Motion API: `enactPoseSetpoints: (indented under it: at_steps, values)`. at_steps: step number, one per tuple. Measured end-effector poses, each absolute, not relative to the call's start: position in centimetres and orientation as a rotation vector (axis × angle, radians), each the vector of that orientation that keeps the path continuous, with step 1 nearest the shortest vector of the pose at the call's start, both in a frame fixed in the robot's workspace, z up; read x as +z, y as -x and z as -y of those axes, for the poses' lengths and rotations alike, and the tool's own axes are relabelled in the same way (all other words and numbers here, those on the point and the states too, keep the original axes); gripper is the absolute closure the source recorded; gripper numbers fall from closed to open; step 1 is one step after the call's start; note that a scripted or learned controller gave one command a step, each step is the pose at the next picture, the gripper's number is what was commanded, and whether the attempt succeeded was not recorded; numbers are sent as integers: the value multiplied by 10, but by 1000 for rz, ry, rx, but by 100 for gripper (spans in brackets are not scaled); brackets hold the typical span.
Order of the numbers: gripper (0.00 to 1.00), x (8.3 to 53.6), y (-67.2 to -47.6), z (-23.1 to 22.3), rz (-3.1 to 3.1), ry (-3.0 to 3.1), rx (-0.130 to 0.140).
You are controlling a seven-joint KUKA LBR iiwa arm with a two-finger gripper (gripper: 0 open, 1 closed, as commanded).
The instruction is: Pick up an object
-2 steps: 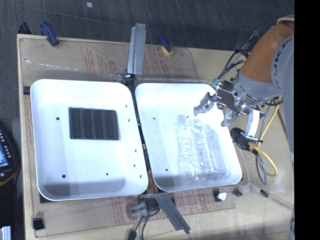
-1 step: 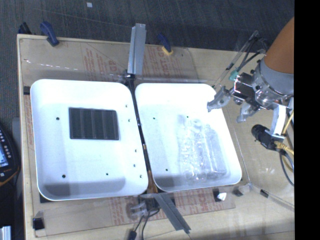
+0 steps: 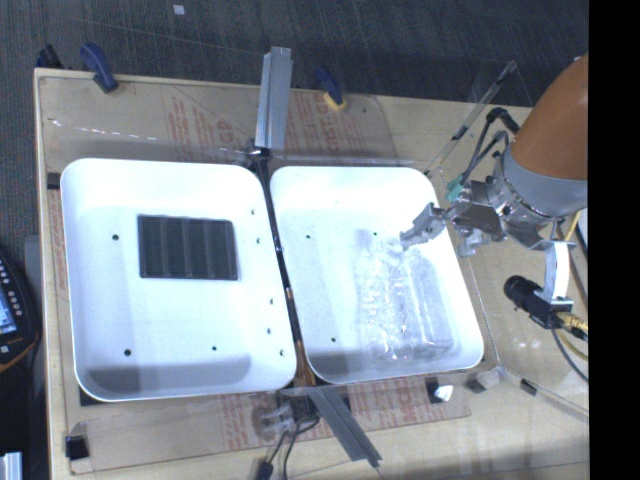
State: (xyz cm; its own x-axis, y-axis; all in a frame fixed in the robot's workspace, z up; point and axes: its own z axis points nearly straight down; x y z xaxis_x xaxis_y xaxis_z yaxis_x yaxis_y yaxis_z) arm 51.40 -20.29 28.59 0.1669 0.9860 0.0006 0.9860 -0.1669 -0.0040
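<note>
I'd take the clear crinkled plastic bottle (image 3: 402, 303) mid-body — light, slippery, crushable (right bin) — my hand (image 3: 418, 230) hovers, grip state unreadable.

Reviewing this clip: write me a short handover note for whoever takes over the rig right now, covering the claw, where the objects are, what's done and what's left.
Claw: over the right bin, near its upper right part, just above the top end of the clear plastic object. Nothing is visibly between its fingers; open or shut cannot be told from this view.

Objects: the clear plastic object lies flat in the right half of the right bin. A dark ribbed rectangular object lies flat in the left bin, upper middle.

Done: the arm is positioned over the right bin.

Left: the pick itself. No object is lifted yet; the clear one is nearest the claw.
</note>
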Motion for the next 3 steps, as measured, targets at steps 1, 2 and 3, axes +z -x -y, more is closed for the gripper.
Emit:
enactPoseSetpoints:
  at_steps: [1, 2, 3]
  values:
    - [100, 296, -515, 203, 2031, 2391, 6]
    - [100, 220, -485, 164, 2062, 2366, 4]
    - [100, 257, -548, 198, 2140, 2299, 2]
